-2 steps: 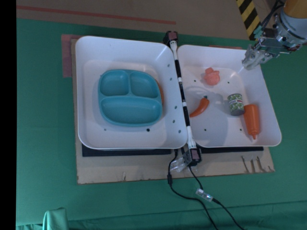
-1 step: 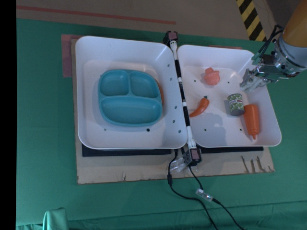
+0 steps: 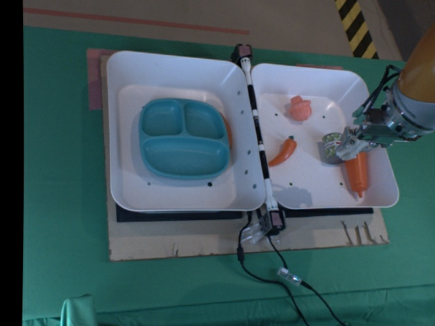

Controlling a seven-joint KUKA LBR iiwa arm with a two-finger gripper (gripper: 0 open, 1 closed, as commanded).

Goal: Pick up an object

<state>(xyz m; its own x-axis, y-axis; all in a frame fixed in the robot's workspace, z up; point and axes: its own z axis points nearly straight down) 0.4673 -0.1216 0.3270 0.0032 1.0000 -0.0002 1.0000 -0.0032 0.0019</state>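
Cable (image 3: 272, 263) trails off the near edge of the cardboard base (image 3: 170, 246), at roughly 6 o'clock on the bench.

Right bin (image 3: 326, 77): orange carrot-shaped object (image 3: 357, 174) lies at about 4 o'clock, pointed end toward the near wall. Gripper (image 3: 351, 143) hangs just above its blunt top end; whether it touches the carrot cannot be told. Finger opening cannot be told from this angle. Small round greenish-grey object (image 3: 331, 148) sits just beside the gripper, on its 9 o'clock side. Small orange chili pepper (image 3: 284, 151) lies tilted near the bin's centre-left, apart from the rest. Pink lumpy toy (image 3: 300, 108) sits at about 12 o'clock in this bin.

Left bin (image 3: 136, 70): teal divided plate (image 3: 182, 138), three compartments, roughly central.

Far right corner: yellow-black hazard tape (image 3: 352, 15) on the floor.
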